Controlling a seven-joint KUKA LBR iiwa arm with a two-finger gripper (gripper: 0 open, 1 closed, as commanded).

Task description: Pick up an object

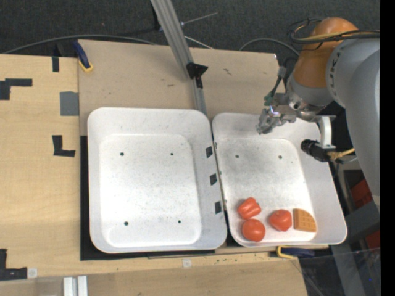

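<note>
Jaws (267,126) over right bin's (321,184) far edge (unloaded) — apart from peppers (249,208).

A slanted metal pole (178,42) crosses the wooden bench (37,165), with a blue-handled clamp (83,57) near its far edge.

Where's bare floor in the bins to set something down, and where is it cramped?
The left bin has a bare floor from wall to wall. The right bin is bare through its middle, between the gripper at the far rim and the near edge. Crowded there: three red pieces and a waffle-like piece.
</note>
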